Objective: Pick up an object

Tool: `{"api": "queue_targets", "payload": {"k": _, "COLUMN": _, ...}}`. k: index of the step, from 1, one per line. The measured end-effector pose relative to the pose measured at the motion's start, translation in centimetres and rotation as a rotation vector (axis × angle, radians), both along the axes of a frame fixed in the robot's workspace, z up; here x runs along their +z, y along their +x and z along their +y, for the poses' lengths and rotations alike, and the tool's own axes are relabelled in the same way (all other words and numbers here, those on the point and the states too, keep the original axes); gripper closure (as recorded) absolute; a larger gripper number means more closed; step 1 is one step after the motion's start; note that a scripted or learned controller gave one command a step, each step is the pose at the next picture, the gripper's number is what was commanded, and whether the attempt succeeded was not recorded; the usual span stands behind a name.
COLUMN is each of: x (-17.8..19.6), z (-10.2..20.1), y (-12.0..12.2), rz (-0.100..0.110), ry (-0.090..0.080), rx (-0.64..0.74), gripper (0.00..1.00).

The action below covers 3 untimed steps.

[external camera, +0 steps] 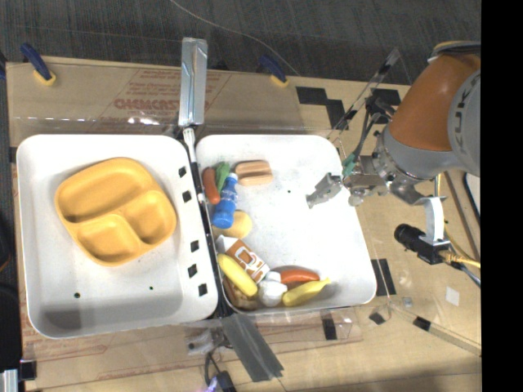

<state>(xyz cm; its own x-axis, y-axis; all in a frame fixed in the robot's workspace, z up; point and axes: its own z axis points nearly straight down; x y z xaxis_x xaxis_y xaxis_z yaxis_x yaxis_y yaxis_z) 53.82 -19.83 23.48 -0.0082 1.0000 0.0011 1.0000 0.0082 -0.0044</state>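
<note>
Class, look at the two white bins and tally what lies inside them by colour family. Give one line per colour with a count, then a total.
Yellow: 4, the divided tray, two bananas, a small yellow piece
Red or orange: 3, chilli, sausage, carton
Blue: 1, bottle
Green: 1, vegetable
Tan: 1, hot dog
White: 1, lump
Total: 11

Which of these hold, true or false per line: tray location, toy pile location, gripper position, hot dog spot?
1. The yellow divided tray lies in the left bin. True.
2. The toys are piled along the right bin's right wall. False: they lie along its left side and lower edge.
3. The gripper is over the left bin. False: it is near the right bin's right edge.
4. The hot dog lies near the right bin's top. True.
</note>
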Motion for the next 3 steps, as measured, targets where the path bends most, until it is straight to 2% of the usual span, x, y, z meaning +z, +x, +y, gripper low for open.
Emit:
{"api": "queue_targets", "payload": {"k": 1, "x": 1.0, "z": 0.1, "y": 0.1, "rz": 0.001, "ry": 0.001, "rx": 0.006, "gripper": 1.00}}
{"api": "queue_targets", "payload": {"k": 2, "x": 0.9, "z": 0.1, "y": 0.1, "rz": 0.002, "ry": 0.001, "rx": 0.006, "gripper": 0.00}}
{"api": "queue_targets", "payload": {"k": 3, "x": -14.2, "z": 2.1, "y": 4.9, "rz": -0.006, "ry": -0.001, "rx": 0.121, "gripper": 0.00}}
